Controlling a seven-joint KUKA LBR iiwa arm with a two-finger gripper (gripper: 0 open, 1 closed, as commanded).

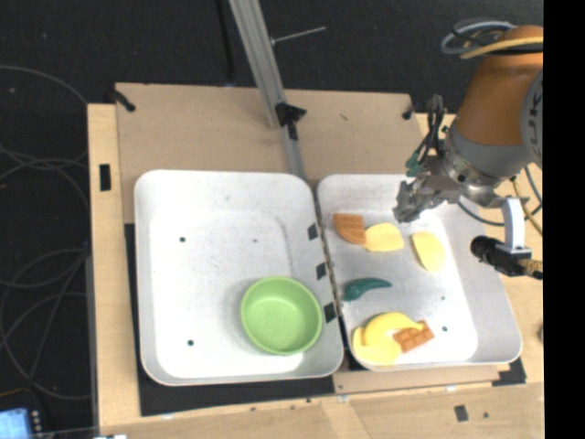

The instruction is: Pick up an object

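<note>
My gripper (409,206) hangs over the back of the right bin (475,337), just right of and above a pale yellow piece (384,238). An orange piece (348,227) touches that yellow piece on its left. Another yellow piece (429,251) lies just below and right of the gripper. A teal pepper-shaped item (364,287) lies mid-bin. Near the front sits a yellow lump (380,335) with a small orange waffle-like piece (413,337) on it. Nothing shows between the fingers.
A green bowl (281,314) sits in the front right corner of the left bin (192,245). A slanted metal pole (265,71) rises behind the bins. The arm's orange band (498,99) looms over the right bin's back right.
</note>
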